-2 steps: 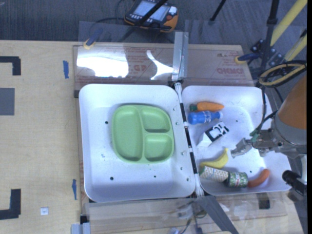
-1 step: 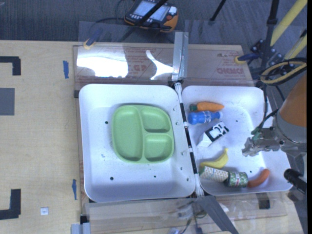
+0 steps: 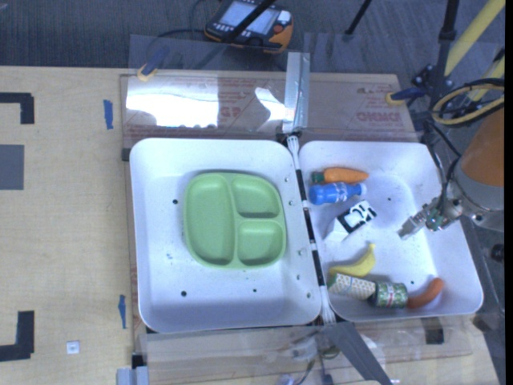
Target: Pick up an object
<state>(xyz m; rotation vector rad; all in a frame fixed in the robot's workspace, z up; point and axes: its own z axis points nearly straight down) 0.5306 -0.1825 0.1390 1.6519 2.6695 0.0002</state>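
Looking down at a slant: two white bins side by side on a wooden bench.
Left bin [image 3: 152, 239]: holds a green divided plate [image 3: 236, 219] near its centre, three compartments, the large one at 9 o'clock.
Right bin [image 3: 457, 291]: holds all the loose items.
Carrot [image 3: 345, 175]: at 11 o'clock in the right bin, lying crosswise.
Blue bottle [image 3: 337, 192]: just below the carrot, on its side, touching or nearly so.
Black-and-white block [image 3: 357, 216]: near the bin's centre-left, tilted.
Banana [image 3: 357, 262]: at 7 o'clock, curved, just above the can.
Can [image 3: 369, 289]: lying on its side at 6 o'clock.
Sausage [image 3: 426, 292]: at 5 o'clock, touching the can's right end.
Gripper [image 3: 418, 224]: at 3 o'clock over bare bin floor, apart from every item; whether jaws stand apart or together, cannot tell.
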